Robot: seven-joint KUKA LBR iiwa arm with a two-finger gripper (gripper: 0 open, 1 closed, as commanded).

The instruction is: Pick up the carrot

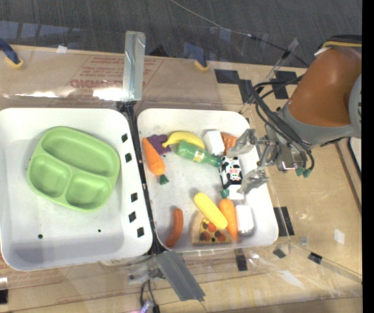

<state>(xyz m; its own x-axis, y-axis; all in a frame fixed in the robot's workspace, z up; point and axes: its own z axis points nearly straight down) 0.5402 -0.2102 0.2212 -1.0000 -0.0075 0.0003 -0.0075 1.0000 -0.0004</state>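
two carrots lie in the right bin [174, 117]; the hand [251, 158] hovers wide open, holding nothing. next move, likely: descend onto the near carrot [228, 215].

A KUKA iiwa arm [324, 96] displays a broad, rounded orange band, glossy under the lights, set against smooth grey housing at its outer edge and beneath. Thin black cables loop from the wrist area, curling in several strands beside the orange shell. Below the band, the wrist narrows into a cluster of bare-metal fittings and small brackets, silver and grey in tone. The two-finger gripper [251, 158] is built of pale metallic parts, its slender fingers [244, 140] angular and light grey, with dark joints visible between the segments.
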